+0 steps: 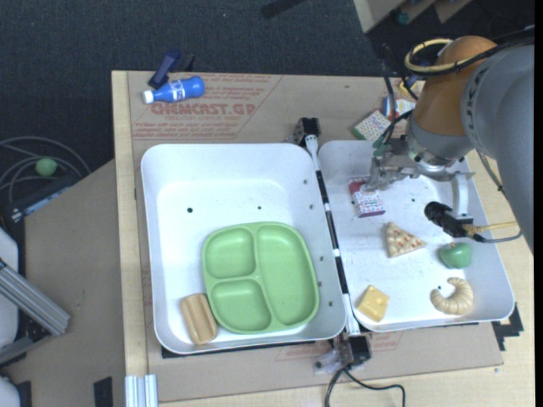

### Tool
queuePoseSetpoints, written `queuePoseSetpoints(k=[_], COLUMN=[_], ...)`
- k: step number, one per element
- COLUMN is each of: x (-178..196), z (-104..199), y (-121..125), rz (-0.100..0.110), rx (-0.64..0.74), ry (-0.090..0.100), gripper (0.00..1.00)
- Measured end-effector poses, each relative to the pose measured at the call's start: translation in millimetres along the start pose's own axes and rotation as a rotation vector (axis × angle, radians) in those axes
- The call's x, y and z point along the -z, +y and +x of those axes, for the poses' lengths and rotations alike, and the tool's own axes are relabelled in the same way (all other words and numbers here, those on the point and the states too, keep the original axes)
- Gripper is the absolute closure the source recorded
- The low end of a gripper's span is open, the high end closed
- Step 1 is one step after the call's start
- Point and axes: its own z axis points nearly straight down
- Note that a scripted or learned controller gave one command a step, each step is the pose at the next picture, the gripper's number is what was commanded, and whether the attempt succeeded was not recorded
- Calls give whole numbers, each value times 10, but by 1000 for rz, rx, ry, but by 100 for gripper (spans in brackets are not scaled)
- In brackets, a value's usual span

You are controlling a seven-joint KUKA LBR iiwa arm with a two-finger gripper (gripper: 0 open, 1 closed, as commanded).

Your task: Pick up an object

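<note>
Pink-and-white small packet (368,202) lies in the right bin (501,299), directly beneath the gripper (383,173); whether anything is held, you cannot tell. Judged light, flat, crushable: grip across its short edges.

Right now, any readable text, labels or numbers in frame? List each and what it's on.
"CHEMCAST GP" or close to it, in large red letters, partly blurred: on the brown board behind the left bin.
Smaller red lines above and below it on the board: too blurred to read.
Print on the small packet in the right bin: too small to read.
Blue and white bottle on the board: no legible label.
</note>
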Motion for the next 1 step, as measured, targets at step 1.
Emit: queuePoseSetpoints(k=[1], x=[-72], z=[136], y=[-1117], rz=[-5], rx=[-2], ry=[-4], gripper=[100])
